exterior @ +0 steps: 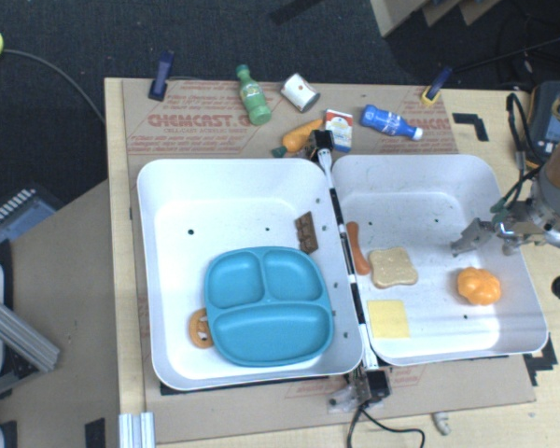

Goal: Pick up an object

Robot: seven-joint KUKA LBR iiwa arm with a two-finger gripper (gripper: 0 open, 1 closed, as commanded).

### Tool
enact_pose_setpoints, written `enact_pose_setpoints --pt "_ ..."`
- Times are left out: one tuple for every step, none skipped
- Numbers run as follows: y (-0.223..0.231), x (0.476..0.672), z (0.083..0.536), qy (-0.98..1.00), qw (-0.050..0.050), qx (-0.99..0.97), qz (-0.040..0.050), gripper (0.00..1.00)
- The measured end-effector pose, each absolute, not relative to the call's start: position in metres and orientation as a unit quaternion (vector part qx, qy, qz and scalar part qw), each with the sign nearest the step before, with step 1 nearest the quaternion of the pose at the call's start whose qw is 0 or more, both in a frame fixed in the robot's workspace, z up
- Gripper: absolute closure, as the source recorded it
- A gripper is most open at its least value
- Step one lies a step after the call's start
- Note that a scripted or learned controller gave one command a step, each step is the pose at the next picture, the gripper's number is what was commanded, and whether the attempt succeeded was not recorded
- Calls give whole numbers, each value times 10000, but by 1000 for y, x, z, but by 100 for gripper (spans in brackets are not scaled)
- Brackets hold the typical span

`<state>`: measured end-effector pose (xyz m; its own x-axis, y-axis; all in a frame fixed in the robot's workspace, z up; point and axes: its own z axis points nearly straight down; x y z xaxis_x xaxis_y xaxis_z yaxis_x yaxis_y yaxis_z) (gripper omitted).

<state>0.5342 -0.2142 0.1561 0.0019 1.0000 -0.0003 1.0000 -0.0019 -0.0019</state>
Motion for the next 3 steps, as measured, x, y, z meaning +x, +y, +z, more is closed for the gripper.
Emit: enact_pose_setpoints --pt "-210 511 84 -7069 4 -7073 1 0" --pt "-174 479 84 -7070 12 -7072 1 0" --pt "-201 479 118 -7067 -15 -7075 0 0"
